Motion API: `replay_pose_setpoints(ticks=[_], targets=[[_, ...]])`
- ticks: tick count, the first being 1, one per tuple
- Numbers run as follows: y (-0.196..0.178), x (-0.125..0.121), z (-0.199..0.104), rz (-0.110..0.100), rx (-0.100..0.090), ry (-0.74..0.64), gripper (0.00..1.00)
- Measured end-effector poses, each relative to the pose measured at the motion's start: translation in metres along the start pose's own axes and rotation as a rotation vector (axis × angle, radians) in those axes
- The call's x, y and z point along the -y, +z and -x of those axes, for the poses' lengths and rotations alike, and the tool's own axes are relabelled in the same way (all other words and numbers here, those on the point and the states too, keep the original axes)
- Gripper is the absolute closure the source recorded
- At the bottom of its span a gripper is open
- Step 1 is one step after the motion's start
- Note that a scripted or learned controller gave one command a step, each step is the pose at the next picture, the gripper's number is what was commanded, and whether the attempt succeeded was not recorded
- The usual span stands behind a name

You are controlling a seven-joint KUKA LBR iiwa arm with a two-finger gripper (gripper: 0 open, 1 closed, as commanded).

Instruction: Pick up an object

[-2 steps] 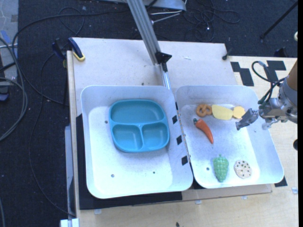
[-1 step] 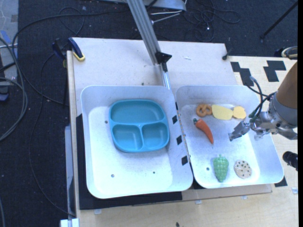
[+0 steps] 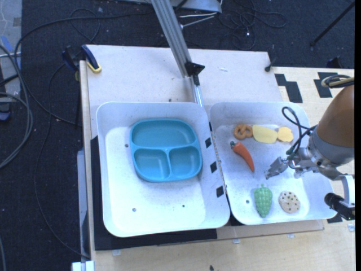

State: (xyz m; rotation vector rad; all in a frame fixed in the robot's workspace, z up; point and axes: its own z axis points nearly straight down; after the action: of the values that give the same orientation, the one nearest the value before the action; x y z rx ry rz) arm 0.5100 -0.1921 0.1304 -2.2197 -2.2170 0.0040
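Observation:
The right bin (image 3: 225,196) holds several small food toys: a brown pretzel (image 3: 243,131), a yellow piece (image 3: 264,134) with a smaller orange-yellow piece (image 3: 285,134) beside it, an orange carrot (image 3: 243,154), a green bumpy vegetable (image 3: 262,201) and a speckled cookie (image 3: 289,202). My gripper (image 3: 277,168) hangs over the right half of this bin, between the carrot and the cookie, its fingers pointing left. Nothing shows between the fingers.
The left bin (image 3: 113,208) carries a blue three-compartment tray (image 3: 166,150). A metal pole (image 3: 172,30) slants down to the gap between the bins. Cables run over the dark floor at the left and top.

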Motion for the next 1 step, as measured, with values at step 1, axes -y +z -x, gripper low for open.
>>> replay_pose_setpoints(ticks=[1], targets=[[-0.0133, -0.0013, 0.0002, 0.005, 0.002, 0.0, 1.0]])
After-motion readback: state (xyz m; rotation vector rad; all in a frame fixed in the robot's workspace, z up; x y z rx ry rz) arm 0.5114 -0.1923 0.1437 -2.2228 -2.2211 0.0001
